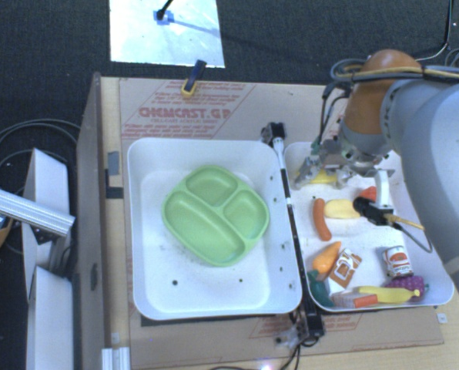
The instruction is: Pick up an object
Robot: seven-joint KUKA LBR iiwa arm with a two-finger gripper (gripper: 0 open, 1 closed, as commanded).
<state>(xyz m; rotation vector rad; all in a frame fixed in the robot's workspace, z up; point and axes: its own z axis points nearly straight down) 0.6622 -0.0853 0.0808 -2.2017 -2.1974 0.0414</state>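
My gripper is low over the far left corner of the right bin, right at a yellow toy piece that lies under it. Just in front of it lie an orange-red sausage and a pale yellow toy. Nearer the front of that bin are an orange carrot, a small brown packet, a red-and-white can, purple grapes and a yellow corn cob. I cannot make out whether the yellow piece is gripped.
The left bin holds a green divided plate. A rim with a black clip separates the two bins. The grey arm covers the right bin's far right side. Cardboard lies under the bins.
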